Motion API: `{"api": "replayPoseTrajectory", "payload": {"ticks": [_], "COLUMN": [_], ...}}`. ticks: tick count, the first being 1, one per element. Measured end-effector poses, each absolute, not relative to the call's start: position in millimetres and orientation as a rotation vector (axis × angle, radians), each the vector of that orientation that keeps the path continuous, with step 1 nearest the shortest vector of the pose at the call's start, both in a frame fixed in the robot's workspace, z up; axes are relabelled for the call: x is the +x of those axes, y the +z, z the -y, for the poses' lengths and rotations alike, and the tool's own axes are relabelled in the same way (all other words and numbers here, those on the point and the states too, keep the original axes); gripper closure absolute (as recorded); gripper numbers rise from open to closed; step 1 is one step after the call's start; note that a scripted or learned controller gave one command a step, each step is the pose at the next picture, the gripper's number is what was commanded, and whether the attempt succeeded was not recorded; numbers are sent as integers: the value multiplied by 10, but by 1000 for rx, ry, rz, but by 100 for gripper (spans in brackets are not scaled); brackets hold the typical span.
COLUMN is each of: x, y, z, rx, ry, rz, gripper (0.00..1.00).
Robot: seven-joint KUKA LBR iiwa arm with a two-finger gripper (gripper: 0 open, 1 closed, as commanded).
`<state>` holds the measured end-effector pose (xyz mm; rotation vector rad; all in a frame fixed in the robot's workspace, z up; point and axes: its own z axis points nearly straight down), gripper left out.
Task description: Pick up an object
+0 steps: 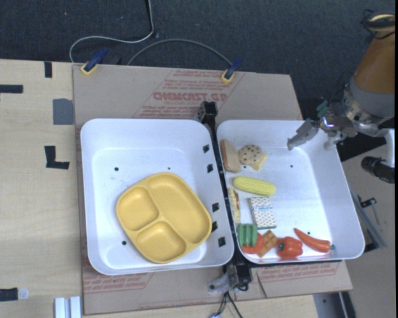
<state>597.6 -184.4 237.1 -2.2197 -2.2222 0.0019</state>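
The right bin (318,177) holds several toy foods. A bread slice (229,156) and a speckled cookie (251,154) lie at its far left. A yellow corn cob (254,186) lies below them, then a white and green packet (262,212). Along the near edge lie a green vegetable (247,234), an orange cracker (268,240), a red pepper (290,247) and a red chili (312,241). My gripper (316,138) hangs over the bin's far right corner, open, with nothing between its fingers. It is well right of the cookie.
The left bin (106,144) bears a yellow divided plate (162,216). Both bins rest on a cardboard sheet (179,91) clipped at the back. A cable (146,25) loops behind it. The arm's orange band (378,58) rises at the right edge.
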Motion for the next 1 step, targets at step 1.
{"api": "replayPoseTrajectory", "payload": {"ticks": [1], "x": [6277], "y": [868], "z": [1329], "rx": [-2207], "ry": [12], "rz": [2216], "gripper": [0]}}
